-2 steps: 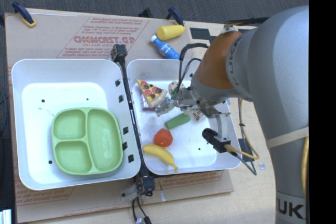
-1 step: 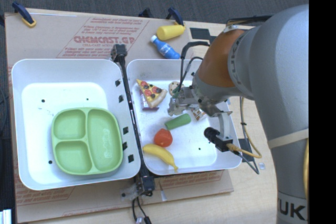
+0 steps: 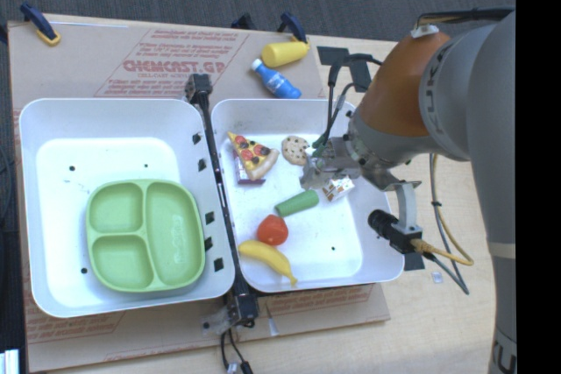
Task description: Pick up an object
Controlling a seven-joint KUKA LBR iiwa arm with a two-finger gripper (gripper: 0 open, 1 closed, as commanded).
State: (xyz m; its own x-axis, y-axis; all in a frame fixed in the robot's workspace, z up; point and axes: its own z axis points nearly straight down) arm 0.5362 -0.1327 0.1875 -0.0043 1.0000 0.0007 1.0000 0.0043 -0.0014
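Green tray [image 3: 145, 234] in left bin [image 3: 53, 123]

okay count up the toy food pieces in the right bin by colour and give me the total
Red: 1, tomato
Yellow: 1, banana
Green: 1, cucumber-like piece
Brown: 1, cookie
Mixed colours: 1, pizza slice
Total: 5
A small whitish item under the end effector is too unclear to class.

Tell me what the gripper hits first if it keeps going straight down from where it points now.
Probably the green cylinder: the gripper hangs just above its right end in the right bin. Depth is unclear from this slanted view, so it might land on the bin floor beside it.
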